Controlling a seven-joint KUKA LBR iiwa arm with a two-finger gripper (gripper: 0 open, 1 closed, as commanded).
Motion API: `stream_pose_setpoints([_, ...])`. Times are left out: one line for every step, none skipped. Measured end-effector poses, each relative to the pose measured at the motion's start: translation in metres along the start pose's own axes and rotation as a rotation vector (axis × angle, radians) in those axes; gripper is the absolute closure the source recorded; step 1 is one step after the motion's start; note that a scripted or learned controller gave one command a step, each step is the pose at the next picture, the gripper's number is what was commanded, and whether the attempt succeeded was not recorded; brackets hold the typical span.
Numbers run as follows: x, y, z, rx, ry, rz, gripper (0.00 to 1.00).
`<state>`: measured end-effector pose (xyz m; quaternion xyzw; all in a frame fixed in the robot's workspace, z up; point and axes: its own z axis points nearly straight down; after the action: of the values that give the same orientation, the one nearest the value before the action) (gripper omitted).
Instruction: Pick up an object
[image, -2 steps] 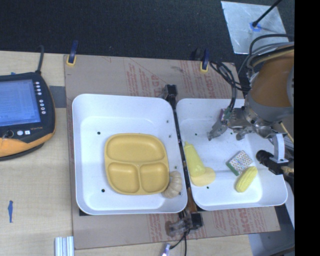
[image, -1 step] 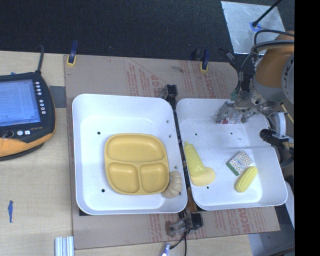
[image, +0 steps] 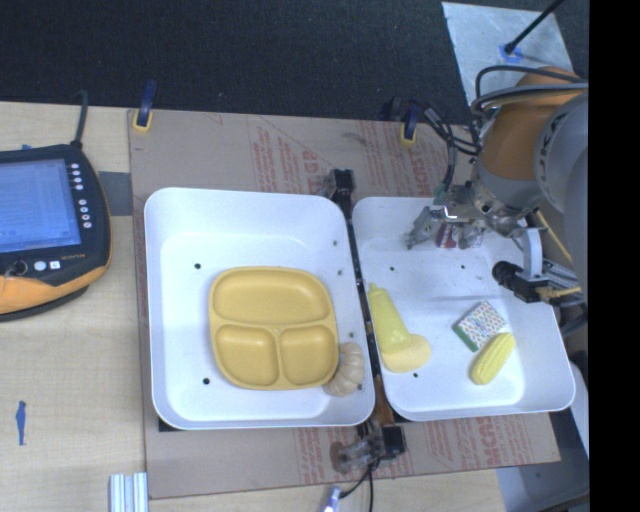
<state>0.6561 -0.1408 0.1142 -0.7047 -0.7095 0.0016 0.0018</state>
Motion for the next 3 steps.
stream_pose_setpoints([0.079,0.001,-0.079,-0.005,0.001,0.001,0.0])
stream_pose_setpoints([0.05,0.0,-0.182,-0.006,-0.002,0.004,0.0])
stream_pose_setpoints([-0.024,-0.069,-0.076,0.002,-0.002,0.005,0.0])
